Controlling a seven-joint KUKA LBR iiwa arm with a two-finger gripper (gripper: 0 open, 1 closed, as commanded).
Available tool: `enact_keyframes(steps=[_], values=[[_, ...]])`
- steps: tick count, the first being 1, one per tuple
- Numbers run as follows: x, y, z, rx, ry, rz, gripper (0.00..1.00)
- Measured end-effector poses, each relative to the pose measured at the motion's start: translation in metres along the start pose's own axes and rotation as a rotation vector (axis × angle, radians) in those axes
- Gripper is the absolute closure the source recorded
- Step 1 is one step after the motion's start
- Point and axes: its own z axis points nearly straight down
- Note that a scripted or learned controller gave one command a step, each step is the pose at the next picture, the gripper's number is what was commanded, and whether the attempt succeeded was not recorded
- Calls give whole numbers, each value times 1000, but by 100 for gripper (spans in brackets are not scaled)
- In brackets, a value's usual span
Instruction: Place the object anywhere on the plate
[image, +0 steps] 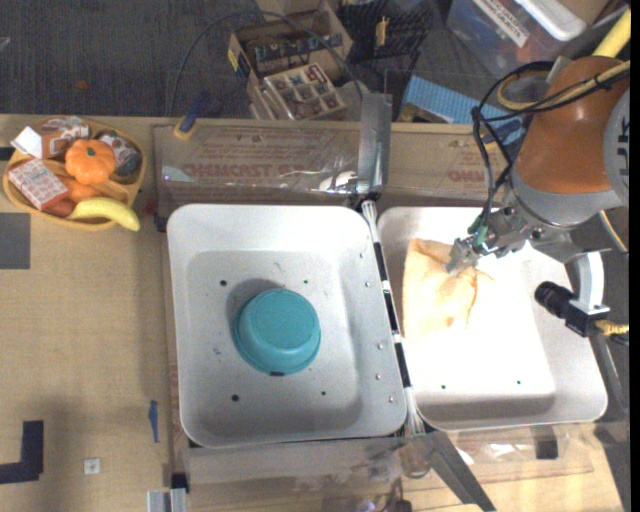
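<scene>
Gripper over the right bin, touching a pale cloth

The gripper (468, 252) meets the far edge of a pale orange-stained cloth (445, 290) in the right bin (520, 395); its opening cannot be told. A teal upturned plate (278, 330) sits in the left bin (200, 300).

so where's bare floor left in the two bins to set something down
Left bin: a ring of bare floor all round the teal plate at its middle, widest toward the far corners. Right bin: near half is bare; the far half is crowded by the pale cloth-like object and the pincer over it.
</scene>
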Motion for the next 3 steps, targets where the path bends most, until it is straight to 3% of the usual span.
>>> enact_keyframes(steps=[1, 3], values=[[47, 2, -4, -1, 0, -398, 100], [153, 30, -11, -6, -5, -1193, 100]])
